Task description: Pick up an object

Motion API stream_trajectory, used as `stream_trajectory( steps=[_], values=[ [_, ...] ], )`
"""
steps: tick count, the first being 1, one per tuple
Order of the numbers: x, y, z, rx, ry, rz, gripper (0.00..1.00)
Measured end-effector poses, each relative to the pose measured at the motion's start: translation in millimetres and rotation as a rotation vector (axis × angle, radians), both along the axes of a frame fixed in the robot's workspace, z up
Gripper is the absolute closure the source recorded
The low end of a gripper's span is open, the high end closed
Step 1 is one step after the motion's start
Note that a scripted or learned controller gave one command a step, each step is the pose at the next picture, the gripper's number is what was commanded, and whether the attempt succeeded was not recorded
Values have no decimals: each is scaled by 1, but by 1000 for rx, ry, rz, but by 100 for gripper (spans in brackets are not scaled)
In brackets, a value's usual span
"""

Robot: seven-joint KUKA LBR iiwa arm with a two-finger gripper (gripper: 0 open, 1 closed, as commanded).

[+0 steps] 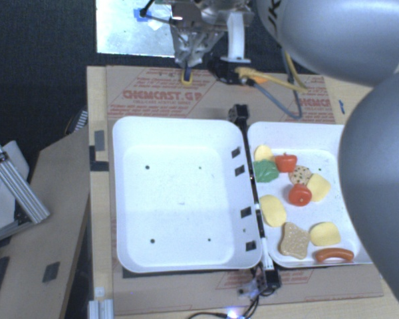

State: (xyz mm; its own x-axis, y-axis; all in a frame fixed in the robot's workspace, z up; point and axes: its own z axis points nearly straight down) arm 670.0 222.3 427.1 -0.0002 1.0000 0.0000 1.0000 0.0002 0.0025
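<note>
My gripper [188,57] hangs over the far edge of the bench, beyond both bins and above the brown cardboard sheet [153,92] with red print that lies under them. From this angle it tapers down to a point, and I cannot tell whether it is wide or narrow. A small yellow bit [186,78] sits right at its tip, against the cardboard; I cannot tell whether it is gripped, lying there, or part of the tool. My grey arm [379,178] bulks across the right side and covers the right bin's outer edge.

The things to pick are all in the right bin [319,135], well apart from my gripper. At the far end lie a yellow lump [263,153], a red tomato [286,162] and a green piece [266,171], close together. Beside them is a speckled cookie [300,175], with a second red piece [299,195] touching a yellow one [318,187]. Nearer the camera are a pale yellow piece [273,210], a slice of bread [294,240], another yellow lump [324,232] and a sausage [333,255] at the near wall.

The left bin [126,198] stands just beside the right one. Yellow and grey cables [272,82] trail over the cardboard near my gripper.
</note>
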Motion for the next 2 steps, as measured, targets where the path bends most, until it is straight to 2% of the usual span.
stream_trajectory(
  steps=[1, 2],
  values=[
    [-35, 13, 33, 2, 1, 5, 100],
    [-64, 12, 55, 1, 2, 5, 100]
  ],
)
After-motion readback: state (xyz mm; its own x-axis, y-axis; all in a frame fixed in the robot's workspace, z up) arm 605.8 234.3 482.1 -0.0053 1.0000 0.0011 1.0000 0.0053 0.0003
